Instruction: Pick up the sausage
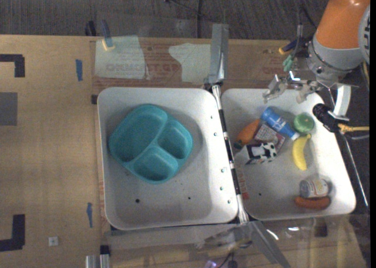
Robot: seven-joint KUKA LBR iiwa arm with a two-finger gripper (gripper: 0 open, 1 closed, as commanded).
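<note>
The sausage (312, 203) lies at the right bin's (346, 202) near edge, well apart from the claw (292, 86), which hovers open and empty over the far edge.

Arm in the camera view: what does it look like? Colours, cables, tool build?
The arm has a broad orange band above a grey wrist section. Yellow and black cables loop over its top. The tool is bare silvery metal with two thin fingers, and small green parts sit on its mount. A black fitting with an orange-yellow cable hangs beside it.
</note>
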